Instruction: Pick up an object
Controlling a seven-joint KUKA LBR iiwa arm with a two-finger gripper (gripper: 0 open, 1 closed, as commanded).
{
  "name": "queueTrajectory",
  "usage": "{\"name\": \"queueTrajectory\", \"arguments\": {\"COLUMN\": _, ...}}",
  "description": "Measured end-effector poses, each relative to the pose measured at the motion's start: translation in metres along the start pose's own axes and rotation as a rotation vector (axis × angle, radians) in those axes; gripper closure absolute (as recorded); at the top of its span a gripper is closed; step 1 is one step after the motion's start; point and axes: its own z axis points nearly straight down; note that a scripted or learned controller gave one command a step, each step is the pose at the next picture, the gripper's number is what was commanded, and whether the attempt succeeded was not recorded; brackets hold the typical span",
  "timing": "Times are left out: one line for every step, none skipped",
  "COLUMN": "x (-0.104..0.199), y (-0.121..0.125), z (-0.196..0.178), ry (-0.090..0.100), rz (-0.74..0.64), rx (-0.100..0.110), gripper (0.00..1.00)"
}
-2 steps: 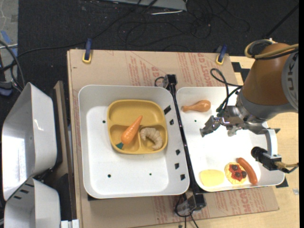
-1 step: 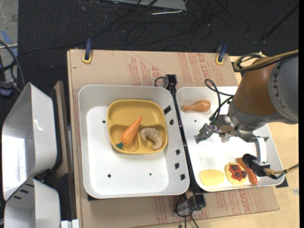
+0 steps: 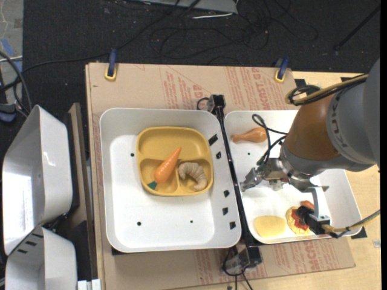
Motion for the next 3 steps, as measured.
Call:
{"name": "queueTrajectory", "arguments": {"x": 0.000, "y": 0.001, "z": -0.013, "ry": 0.000, "rz": 0.001, "rx": -0.004, "gripper": 1.00}}
{"name": "queueTrajectory", "arguments": {"x": -0.006, "y": 0.008, "z": -0.060, "ry": -0.002, "rz": -0.004, "rx": -0.010, "gripper": 1.00}}
{"name": "queueTrajectory", "arguments": {"x": -0.011, "y": 0.013, "z": -0.121, "ry": -0.003, "rz": -0.005, "rx": -0.012, "gripper": 1.00}}
